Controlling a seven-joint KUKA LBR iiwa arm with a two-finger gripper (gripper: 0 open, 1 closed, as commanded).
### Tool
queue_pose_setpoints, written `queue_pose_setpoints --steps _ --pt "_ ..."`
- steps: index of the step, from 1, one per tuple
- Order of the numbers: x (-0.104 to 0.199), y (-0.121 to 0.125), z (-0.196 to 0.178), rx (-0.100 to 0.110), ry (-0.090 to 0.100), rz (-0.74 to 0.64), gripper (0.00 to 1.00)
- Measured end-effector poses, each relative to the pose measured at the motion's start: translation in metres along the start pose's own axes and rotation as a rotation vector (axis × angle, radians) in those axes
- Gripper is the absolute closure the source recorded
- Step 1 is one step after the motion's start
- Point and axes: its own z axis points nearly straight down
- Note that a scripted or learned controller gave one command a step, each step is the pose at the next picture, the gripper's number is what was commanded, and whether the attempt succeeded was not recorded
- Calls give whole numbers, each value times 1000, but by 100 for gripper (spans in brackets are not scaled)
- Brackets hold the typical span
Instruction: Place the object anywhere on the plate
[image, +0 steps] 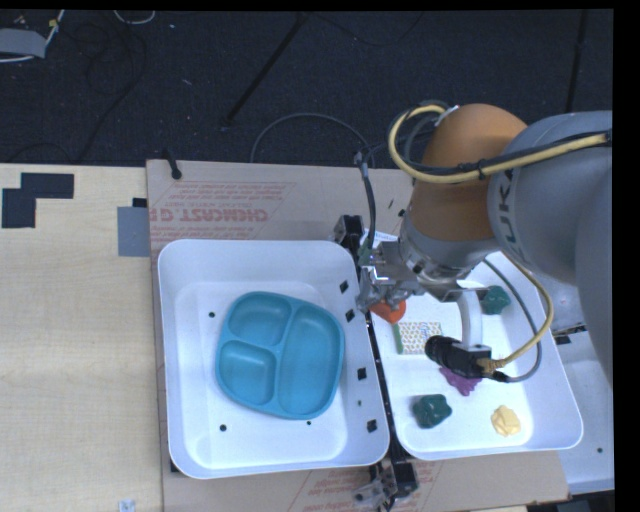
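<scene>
At the right bin's nine o'clock edge, hard by the wall shared with the left bin: the end effector, low over a small orange-red piece, most likely the object meant for the task. Spread or pressed together, cannot tell from this slant, with the wrist housing in the way; whether the piece is pinched or merely lying underneath, likewise cannot tell. Elsewhere in the same bin: a patterned card-like block just at four o'clock of the orange-red piece, a teal lump toward three o'clock, a purple scrap and a dark green lump toward five o'clock, a yellow lump farther out the same way. In the left bin, at nine o'clock of the end effector and well apart from it, across the dividing wall: the blue compartment plate, lying flat with nothing on it. Both bins side by side on the bench. Judging by looks, a light toy-sized piece, probably soft plastic or foam, not fragile, perhaps slick. Best taken across its narrow middle from above, squarely, to avoid squirting it out against the bin wall. Placement not yet done.
</scene>
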Motion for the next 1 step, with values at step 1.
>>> queue_pose_setpoints --steps 1 --pt "44 -11 6 0 1 -1 100"
